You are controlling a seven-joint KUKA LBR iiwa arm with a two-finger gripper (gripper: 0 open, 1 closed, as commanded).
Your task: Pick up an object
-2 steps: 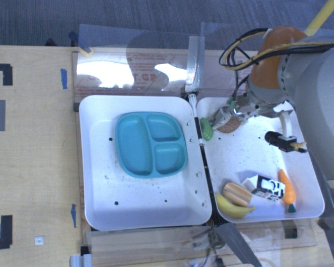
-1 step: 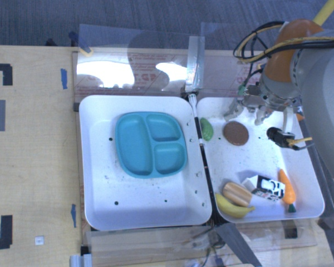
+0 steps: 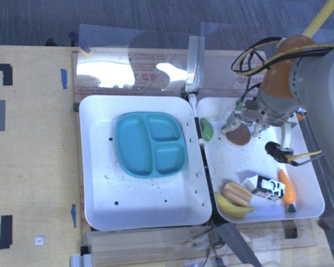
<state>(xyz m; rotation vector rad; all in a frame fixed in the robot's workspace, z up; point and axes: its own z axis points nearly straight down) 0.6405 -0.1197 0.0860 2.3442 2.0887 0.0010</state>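
Both bins, the left bin (image 3: 94, 204) and the right bin (image 3: 312, 199), look like smooth white plastic with a faint sheen and scattered dark specks. The divided tray (image 3: 150, 143) is matt turquoise plastic. The bench (image 3: 33, 166) looks like pale, unvarnished wood. Beyond the bins, a clear sheet (image 3: 133, 71) glares glossily, edged by a brushed metal strip (image 3: 193, 65). The arm (image 3: 317, 77) has smooth grey casing, and the banana (image 3: 232, 206) looks waxy.

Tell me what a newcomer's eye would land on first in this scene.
First the turquoise divided tray, lying alone in the left bin. Next the grey arm with its orange band, reaching in over the right bin, its gripper just above a brown round object. Then the cluster at that bin's near edge: a banana, a carrot.
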